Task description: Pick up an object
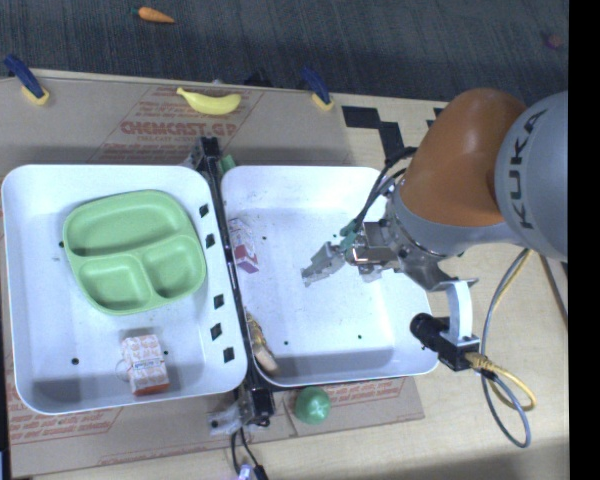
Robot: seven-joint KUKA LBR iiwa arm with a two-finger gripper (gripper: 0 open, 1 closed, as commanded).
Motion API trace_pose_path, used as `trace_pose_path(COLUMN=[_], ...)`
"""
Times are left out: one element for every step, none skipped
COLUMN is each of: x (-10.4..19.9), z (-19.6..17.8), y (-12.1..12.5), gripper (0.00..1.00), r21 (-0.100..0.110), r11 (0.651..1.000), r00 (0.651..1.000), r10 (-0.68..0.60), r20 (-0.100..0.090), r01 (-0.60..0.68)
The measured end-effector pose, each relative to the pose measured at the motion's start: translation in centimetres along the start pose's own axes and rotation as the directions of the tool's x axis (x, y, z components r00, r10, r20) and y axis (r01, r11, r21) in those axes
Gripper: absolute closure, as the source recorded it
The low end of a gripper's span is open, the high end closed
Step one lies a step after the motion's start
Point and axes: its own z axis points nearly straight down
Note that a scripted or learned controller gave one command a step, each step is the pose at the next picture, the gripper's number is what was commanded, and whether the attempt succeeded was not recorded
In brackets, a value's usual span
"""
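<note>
My gripper (322, 263) hangs over the middle of the right bin (380, 360), pointing left, on the grey arm with the orange band (465, 168). A small red and white wrapper (243, 249) lies against that bin's left wall, a short way left of the gripper. A tan object (261, 354) sits in the bin's near left corner. In the left bin (25, 268) rest a green divided plate (135, 249) and a small orange and white packet (144, 362). I see nothing held at the gripper.
A green ball (312, 405) lies on the cardboard just in front of the right bin. A yellow banana (210, 99) lies behind the bins. Blue clamps (317, 85) hold the cardboard's far edge. A yellow cable (510, 393) loops at the right.
</note>
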Motion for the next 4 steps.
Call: trace_pose_path(x=[-7.5, -11.8, -11.7, -11.9], z=[1.8, 2.2, 10.4, 8.9], y=[-0.8, -0.8, 8.1, 8.9], gripper=[0.00, 0.00, 0.00, 0.00], r21=[0.001, -0.001, 0.003, -0.001], r11=[1.000, 1.000, 1.000, 1.000], r00=[1.000, 1.000, 1.000, 1.000], r10=[0.001, 0.000, -0.002, -0.001], r20=[0.001, 0.002, 0.000, 0.000], r01=[-0.001, 0.000, 0.002, 0.001])
